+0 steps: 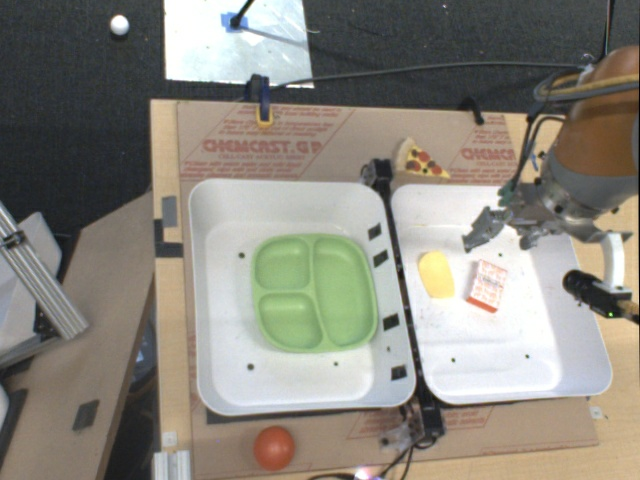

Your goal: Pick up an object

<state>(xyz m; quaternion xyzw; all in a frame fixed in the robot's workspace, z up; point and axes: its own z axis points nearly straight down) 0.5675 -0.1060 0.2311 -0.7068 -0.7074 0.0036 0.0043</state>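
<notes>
In the right bin (520, 368) lie a yellow block (436, 274) and a small red and white carton (488, 286), side by side near the bin's middle. My gripper (506, 234) hangs over the back part of that bin, just above and behind the carton. Its fingers are spread open with nothing between them. The left finger (482, 230) points toward the yellow block. The grey arm with its orange band (600, 118) comes in from the right.
A green divided plate (313, 291) lies in the left bin (225, 368). A toy pizza slice (422, 160) rests on the board behind the bins. An orange ball (274, 447) sits in front of the left bin.
</notes>
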